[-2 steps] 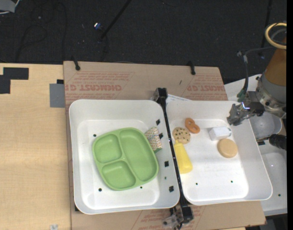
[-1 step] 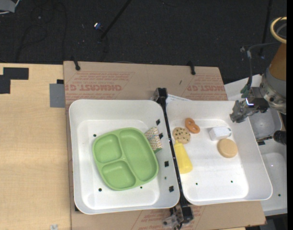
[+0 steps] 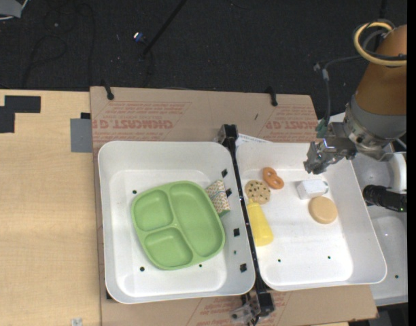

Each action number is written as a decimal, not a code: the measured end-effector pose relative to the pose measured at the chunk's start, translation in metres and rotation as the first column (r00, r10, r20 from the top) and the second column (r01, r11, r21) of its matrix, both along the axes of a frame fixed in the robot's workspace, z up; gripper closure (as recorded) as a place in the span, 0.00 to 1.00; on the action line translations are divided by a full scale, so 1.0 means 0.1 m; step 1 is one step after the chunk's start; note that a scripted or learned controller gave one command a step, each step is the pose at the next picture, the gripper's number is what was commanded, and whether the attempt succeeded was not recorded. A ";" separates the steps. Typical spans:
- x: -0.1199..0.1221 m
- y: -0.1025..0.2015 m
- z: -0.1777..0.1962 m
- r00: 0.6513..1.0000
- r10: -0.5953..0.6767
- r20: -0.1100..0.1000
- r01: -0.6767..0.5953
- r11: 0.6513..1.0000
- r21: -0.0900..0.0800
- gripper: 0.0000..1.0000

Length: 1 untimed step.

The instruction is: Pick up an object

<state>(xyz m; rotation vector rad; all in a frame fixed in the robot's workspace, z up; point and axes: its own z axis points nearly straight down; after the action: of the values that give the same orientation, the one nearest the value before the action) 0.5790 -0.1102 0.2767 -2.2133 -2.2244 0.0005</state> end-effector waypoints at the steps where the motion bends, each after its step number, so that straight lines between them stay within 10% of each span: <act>1: 0.01 0.53 -0.18 1.000 -0.001 -0.002 0.001 1.000 -0.001 1.00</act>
<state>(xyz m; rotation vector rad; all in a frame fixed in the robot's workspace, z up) 0.5803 -0.0571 0.2589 -2.2145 -2.2225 0.0032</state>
